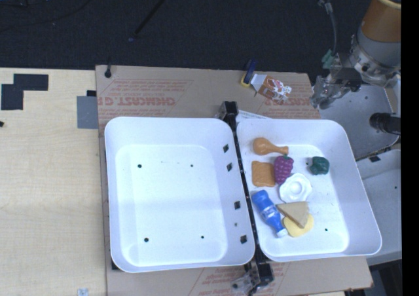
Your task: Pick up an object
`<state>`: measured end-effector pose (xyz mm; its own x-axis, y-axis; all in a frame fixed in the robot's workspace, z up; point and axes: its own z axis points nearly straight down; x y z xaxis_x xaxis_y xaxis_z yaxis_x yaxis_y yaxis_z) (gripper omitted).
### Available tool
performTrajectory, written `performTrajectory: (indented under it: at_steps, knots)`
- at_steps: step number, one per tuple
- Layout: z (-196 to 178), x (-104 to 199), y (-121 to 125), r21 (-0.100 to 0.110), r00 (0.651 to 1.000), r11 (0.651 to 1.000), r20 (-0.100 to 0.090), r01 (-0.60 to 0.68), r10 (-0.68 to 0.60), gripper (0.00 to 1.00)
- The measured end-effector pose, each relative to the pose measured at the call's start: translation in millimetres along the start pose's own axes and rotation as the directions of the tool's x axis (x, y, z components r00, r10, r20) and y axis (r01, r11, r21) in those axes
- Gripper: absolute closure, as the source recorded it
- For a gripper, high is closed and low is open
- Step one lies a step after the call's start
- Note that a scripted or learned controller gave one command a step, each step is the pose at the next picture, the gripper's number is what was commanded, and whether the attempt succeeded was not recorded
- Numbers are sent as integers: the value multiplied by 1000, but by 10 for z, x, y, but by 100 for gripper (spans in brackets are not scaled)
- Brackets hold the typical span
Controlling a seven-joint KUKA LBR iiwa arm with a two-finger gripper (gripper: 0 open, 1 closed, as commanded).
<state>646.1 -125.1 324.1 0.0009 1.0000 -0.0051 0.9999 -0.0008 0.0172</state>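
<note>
My gripper (pixel 325 93) hangs at the upper right of the frame, above the bench and just past the far right corner of the right bin (pixel 357 222), with nothing between its fingers; from this slant I cannot tell whether they are spread or pressed together. My arm's grey wrist and orange band rise out of the top right corner. Every object I might pick sits in the right bin, grouped toward its left and middle. A tan drumstick (pixel 269 147) lies nearest the far wall, and below it an orange slice of toast (pixel 263 173) lies beside a purple bunch of grapes (pixel 283 168), the two touching or nearly so. A small dark green piece (pixel 319 166), perhaps a vegetable, sits apart toward the right wall. A white fried egg (pixel 296 188) rests below the grapes. Lower still, a blue bottle (pixel 268 210) lies tilted beside a tan wedge (pixel 294 211), which overlaps a yellow piece (pixel 300 226) beneath it. The left bin (pixel 118 190) fills the middle of the frame. On the brown cardboard beyond the bins lies a small printed packet (pixel 273 88).
</note>
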Motion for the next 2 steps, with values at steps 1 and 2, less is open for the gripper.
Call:
performTrajectory:
  at_steps: [1,2]
  knots:
    - [-1195,-122,7,4,1000,1000,-1,5,-4,100]
    - [-2058,-128,16,9,1000,1000,-3,6,-6,100]
